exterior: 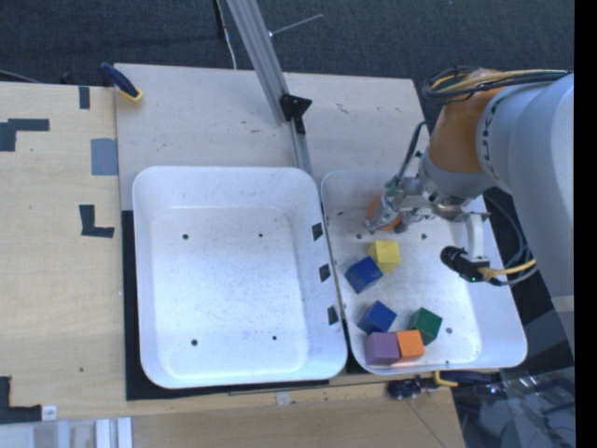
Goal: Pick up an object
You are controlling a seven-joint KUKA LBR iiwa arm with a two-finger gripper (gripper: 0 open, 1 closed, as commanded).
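Your tool sits low in the right bin, over an orange piece; I cannot tell its state. Yellow cube lies just below it, blue cube next, so nearest picks are close.

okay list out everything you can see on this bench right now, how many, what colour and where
bins: 2, white, side by side
yellow block: 1, right bin, centre
blue blocks: 2, right bin, one beside the yellow one, one lower
green block: 1, right bin, lower part
purple block: 1, right bin, near edge
orange block: 1, touching the purple one
clamp: 1, blue and yellow, board's top left corner
metal rail: 1, grey, slanting above the bins
arm: 1, grey with orange band, from the right
pincer: 1, over the right bin's upper part
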